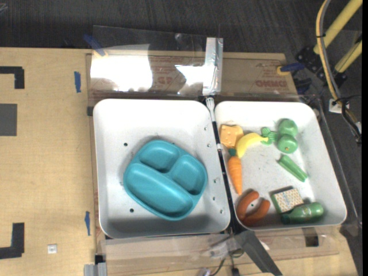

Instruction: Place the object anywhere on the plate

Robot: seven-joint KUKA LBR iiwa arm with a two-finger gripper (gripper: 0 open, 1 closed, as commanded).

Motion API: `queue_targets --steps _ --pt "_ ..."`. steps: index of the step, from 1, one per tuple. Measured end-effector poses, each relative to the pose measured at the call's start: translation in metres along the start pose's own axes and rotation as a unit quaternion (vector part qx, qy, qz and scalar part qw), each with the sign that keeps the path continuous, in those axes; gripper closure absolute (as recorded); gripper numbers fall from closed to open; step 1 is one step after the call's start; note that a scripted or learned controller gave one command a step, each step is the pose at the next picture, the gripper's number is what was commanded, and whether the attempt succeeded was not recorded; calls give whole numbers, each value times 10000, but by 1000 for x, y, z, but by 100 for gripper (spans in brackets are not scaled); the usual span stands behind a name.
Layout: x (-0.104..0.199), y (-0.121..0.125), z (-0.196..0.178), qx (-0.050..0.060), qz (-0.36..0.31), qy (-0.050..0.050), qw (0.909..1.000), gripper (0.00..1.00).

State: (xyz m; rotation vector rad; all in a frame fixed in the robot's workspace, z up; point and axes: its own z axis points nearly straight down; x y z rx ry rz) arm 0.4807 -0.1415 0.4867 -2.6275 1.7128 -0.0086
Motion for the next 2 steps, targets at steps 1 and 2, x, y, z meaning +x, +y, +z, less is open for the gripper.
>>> queue_targets --steps 1,2 --pt "0 -2 -10 22 7 -6 10000 100" --pt "0 -2 -10 18 7 -10 10000 0"
